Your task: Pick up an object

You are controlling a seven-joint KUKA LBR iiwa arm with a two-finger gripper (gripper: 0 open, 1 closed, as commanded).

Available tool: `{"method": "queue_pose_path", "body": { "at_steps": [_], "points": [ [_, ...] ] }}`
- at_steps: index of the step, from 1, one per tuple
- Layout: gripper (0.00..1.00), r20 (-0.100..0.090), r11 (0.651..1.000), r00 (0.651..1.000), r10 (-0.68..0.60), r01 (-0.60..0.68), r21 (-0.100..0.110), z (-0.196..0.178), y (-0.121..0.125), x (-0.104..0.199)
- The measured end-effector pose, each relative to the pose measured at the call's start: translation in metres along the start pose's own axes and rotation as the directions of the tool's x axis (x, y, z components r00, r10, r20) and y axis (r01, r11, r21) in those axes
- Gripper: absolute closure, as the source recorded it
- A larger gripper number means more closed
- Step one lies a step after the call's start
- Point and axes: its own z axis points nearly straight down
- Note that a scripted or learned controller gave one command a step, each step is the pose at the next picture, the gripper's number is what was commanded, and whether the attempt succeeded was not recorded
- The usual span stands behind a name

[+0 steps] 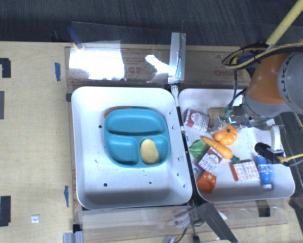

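— In the right bin [286,184], what sits under your gripper [231,119]?
— A small orange pumpkin [226,135] just below it — grip state unclear. The red-and-white packets [196,119] carry no readable print.

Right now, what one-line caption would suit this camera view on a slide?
Arm's gripper poised above a small orange pumpkin in the cluttered right bin; left bin holds a blue tray.

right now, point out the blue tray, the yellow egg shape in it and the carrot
blue tray [128,125]: camera view, on its upper compartment
yellow egg shape [149,151]: camera view, on its middle
carrot [218,146]: camera view, on the middle of its orange body
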Motion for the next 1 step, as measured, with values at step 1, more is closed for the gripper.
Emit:
{"method": "queue_pose_path", "body": {
  "at_steps": [1],
  "points": [
    [1.00,-0.003,1.000,1.000,0.003,-0.003,0.000,-0.1008,0.0470,0.0702]
  ]
}}
